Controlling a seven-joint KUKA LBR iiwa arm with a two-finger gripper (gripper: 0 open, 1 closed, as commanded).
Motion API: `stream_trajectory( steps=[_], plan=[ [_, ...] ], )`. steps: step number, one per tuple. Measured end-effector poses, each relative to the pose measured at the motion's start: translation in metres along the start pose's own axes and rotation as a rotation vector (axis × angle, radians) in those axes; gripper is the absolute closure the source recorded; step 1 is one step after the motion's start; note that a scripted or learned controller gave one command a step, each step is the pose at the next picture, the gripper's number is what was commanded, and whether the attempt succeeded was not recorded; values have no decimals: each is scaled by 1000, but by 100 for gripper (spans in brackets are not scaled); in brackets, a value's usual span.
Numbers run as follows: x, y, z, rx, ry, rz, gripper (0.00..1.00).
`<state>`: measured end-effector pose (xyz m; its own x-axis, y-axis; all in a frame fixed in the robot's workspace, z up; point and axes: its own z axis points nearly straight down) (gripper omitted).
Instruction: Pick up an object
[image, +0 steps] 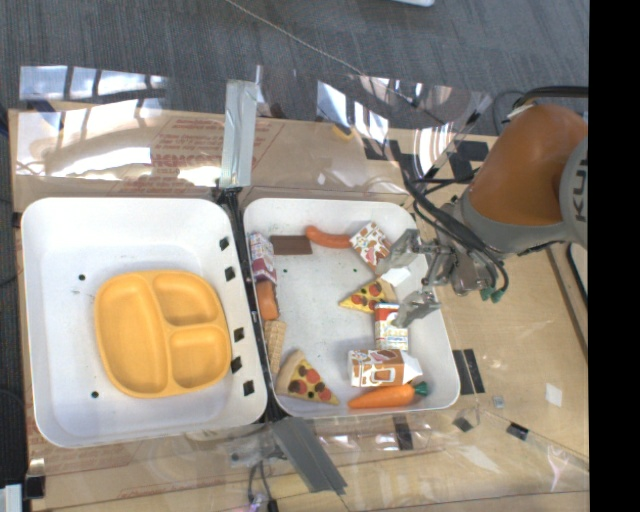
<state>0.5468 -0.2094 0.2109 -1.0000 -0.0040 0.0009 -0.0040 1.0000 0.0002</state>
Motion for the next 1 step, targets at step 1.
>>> stream_trajectory(
  steps=[1],
  plan=[
    [-47, 0, 93, -2, 3, -51, 0]
  ],
)
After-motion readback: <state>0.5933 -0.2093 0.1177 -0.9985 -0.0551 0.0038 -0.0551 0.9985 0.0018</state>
